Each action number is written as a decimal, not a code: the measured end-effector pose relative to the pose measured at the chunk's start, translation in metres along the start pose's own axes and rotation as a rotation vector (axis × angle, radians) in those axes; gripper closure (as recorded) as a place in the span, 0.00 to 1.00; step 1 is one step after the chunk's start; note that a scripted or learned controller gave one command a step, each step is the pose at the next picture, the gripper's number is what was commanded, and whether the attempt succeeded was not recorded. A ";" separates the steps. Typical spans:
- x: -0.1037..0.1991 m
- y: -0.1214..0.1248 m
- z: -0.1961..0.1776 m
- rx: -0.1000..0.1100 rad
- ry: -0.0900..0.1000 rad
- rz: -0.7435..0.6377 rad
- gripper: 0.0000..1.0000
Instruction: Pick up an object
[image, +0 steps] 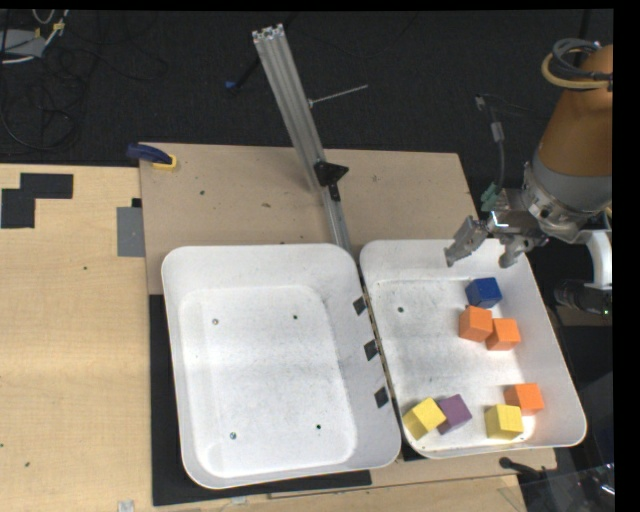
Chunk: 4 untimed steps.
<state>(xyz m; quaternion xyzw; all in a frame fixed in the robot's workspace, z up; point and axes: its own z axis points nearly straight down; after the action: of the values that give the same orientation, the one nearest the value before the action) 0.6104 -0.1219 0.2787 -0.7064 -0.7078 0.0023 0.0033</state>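
Note:
My gripper (489, 248) hangs over the far edge of the right bin (420, 300), its two grey fingers spread open with nothing between them. Just below it lies a blue cube (484, 291). Two orange cubes (476, 323) (504, 333) sit side by side a little nearer. At the bin's near end lie a yellow cube (425, 415), a purple cube (455, 410), another yellow cube (503, 421) and an orange cube (525, 398).
The left bin (260, 360) stands beside the right one, with black clips (370, 348) along the shared edge. A slanted aluminium rail (298, 120) rises behind the bins. A blue-and-yellow clamp (152, 155) lies at the bench's far left.

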 end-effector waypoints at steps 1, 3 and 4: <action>0.000 0.001 -0.003 -0.005 -0.001 0.001 0.00; 0.000 -0.014 0.118 0.003 0.000 0.003 0.00; -0.007 -0.020 0.174 -0.002 0.000 0.002 0.00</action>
<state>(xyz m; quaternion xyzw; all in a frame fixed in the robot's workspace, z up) 0.5894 -0.1285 0.1047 -0.7071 -0.7071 0.0018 0.0027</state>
